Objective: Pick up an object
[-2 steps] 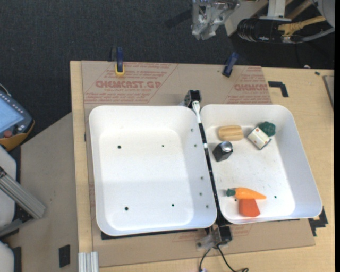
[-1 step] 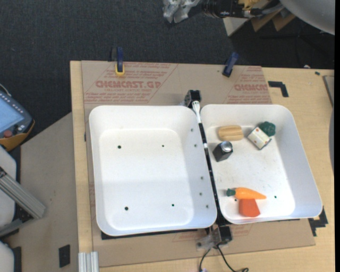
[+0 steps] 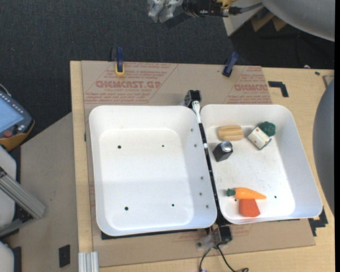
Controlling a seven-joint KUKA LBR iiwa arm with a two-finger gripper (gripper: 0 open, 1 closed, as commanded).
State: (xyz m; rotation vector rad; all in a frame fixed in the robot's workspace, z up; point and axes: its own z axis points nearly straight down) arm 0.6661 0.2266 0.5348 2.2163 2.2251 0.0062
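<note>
Orange tapered carrot [image 3: 248, 194], tan oblong block [image 3: 230, 133] and dark cylinder [image 3: 223, 151] share one white bin [image 3: 297, 159]; gripper [image 3: 163, 8] blurred, state unclear

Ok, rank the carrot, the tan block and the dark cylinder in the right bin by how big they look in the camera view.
1. Carrot, longest.
2. Tan block, shorter but thicker, so close to the carrot in overall area; that ranking is unsure.
3. Dark cylinder, clearly smallest.

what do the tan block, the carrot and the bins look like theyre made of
Tan block: probably unfinished wood, matte, pale and even in colour. Carrot: likely moulded plastic, flat uniform orange with a green tip. Bins: seemingly thin formed plastic, smooth white with rounded corners and a slight sheen.
</note>
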